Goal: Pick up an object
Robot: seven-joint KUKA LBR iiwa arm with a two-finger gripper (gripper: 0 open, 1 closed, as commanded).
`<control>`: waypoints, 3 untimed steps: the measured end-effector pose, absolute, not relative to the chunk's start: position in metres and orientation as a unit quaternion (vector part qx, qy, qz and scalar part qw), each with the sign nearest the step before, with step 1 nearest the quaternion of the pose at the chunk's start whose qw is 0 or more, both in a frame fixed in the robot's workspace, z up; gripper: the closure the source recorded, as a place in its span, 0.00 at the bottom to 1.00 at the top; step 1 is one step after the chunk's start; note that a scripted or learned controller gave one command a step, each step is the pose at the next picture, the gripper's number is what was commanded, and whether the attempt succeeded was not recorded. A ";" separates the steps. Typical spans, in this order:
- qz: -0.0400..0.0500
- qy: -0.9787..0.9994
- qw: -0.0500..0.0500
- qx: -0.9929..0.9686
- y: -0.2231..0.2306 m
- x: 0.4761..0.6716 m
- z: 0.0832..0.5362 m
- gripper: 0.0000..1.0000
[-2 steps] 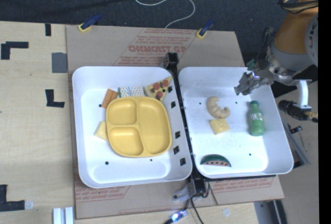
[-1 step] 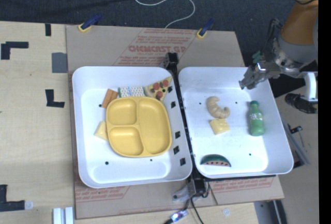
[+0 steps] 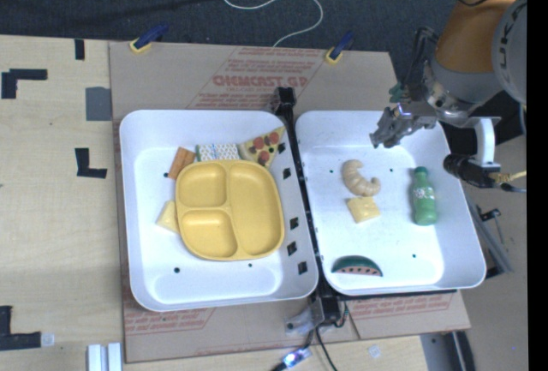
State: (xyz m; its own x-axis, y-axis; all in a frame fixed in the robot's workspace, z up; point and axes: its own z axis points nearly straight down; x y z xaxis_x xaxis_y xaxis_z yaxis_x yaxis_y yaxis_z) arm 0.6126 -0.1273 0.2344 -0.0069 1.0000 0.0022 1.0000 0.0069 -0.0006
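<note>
The gripper [image 3: 383, 136] is seen above the far edge of the right bin [image 3: 454, 275], over bare floor; whether it is wide or narrow cannot be told, and nothing is seen in it. Candidate objects are laid apart, probably to allow separate grasps: croissant [image 3: 360, 176] and cheese cube [image 3: 364, 209] mid-bin, green bottle [image 3: 422, 195] toward the right edge, watermelon slice [image 3: 357, 267] at the near edge. The croissant is judged nearest.
</note>
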 end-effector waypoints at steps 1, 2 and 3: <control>-0.001 -0.710 0.001 -0.704 -0.064 0.622 0.234 1.00; 0.000 -0.710 0.001 -0.704 -0.004 0.632 0.232 1.00; 0.001 -0.709 0.002 -0.705 0.051 0.614 0.223 1.00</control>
State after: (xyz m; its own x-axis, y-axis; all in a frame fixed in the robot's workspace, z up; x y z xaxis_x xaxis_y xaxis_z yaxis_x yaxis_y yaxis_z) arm 0.6139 0.0513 0.2231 -0.0067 1.0000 0.0013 1.0000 0.0067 -0.0040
